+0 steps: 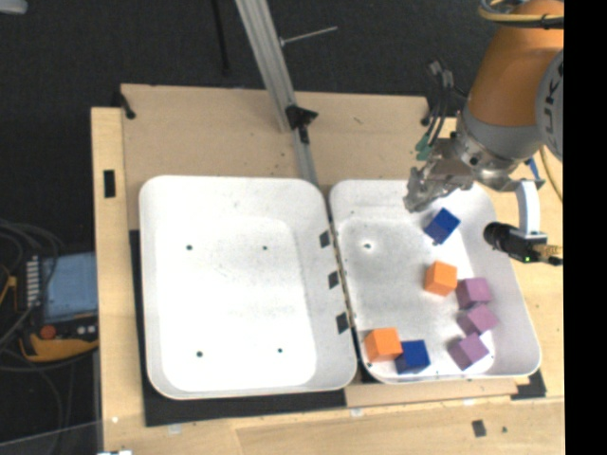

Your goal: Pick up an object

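Blue block [441, 226] just below jaws

Seven small blocks, all loose in the right-hand bin [379, 207]. Blue cube [442, 226] sits alone toward the far side, turned corner-on. Orange cube [440, 279] lies mid-bin, just beside a purple cube [473, 292]. Two more purple cubes follow down the right wall: second purple cube [478, 319], then third purple cube [469, 351] near the front corner. At the front edge, a second orange cube [383, 343] touches a second blue cube [413, 356].
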Motion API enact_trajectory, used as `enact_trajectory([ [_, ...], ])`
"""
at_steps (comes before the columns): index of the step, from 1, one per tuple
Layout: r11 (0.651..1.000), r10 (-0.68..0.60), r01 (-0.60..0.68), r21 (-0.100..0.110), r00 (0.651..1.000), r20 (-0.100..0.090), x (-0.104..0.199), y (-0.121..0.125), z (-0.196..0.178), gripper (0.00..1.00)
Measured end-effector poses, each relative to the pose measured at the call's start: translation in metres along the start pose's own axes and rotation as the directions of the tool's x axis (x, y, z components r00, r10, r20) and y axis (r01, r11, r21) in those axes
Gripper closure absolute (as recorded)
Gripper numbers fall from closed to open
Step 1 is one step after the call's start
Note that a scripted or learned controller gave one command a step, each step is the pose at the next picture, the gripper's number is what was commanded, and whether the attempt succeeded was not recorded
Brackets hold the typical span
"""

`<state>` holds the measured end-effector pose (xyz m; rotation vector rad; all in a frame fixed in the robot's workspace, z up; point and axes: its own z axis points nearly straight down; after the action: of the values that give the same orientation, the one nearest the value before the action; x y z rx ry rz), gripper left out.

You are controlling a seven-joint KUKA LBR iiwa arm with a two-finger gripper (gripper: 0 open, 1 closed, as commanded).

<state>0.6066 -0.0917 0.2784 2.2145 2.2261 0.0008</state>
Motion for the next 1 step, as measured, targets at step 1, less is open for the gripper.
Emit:
enact_trajectory([
  [1, 1.000, 0.001, -0.001, 0.001, 1.000, 0.000, 0.0391, -0.0215, 0.0001, 1.00],
])
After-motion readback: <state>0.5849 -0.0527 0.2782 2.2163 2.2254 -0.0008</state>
